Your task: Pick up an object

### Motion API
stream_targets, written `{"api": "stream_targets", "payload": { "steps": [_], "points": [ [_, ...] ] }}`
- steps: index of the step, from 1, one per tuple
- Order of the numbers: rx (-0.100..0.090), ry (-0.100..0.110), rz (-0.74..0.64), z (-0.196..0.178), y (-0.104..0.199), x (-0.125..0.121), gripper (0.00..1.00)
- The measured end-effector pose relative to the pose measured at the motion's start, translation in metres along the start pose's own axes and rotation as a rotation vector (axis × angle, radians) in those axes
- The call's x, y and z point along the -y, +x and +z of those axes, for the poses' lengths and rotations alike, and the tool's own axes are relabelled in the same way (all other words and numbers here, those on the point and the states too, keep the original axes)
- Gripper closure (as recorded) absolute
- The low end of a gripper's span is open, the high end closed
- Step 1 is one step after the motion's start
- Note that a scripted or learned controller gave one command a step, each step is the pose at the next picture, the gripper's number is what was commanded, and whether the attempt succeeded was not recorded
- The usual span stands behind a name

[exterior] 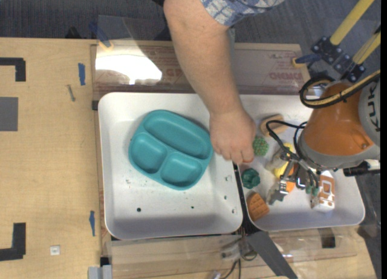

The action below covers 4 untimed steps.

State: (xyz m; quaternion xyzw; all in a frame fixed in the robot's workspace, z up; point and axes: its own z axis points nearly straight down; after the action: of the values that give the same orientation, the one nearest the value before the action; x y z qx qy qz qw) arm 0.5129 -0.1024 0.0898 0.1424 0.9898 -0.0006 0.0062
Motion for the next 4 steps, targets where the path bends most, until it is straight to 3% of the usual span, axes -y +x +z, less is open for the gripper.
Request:
{"api": "stream_targets", "payload": {
  "steps": [1, 2, 3, 4],
  "points": [
    [0.016, -0.002, -0.002, -0.013, -0.005, -0.002, 1.00],
    [0.000, -0.006, -0.005, -0.137, -0.017, -0.107, 1.00],
    [0.001, -0.004, -0.003, -0.145, -0.018, -0.106, 1.00],
    [-0.011, -0.002, -0.296, -0.095, 0.035, -0.079, 1.00]
  ]
}}
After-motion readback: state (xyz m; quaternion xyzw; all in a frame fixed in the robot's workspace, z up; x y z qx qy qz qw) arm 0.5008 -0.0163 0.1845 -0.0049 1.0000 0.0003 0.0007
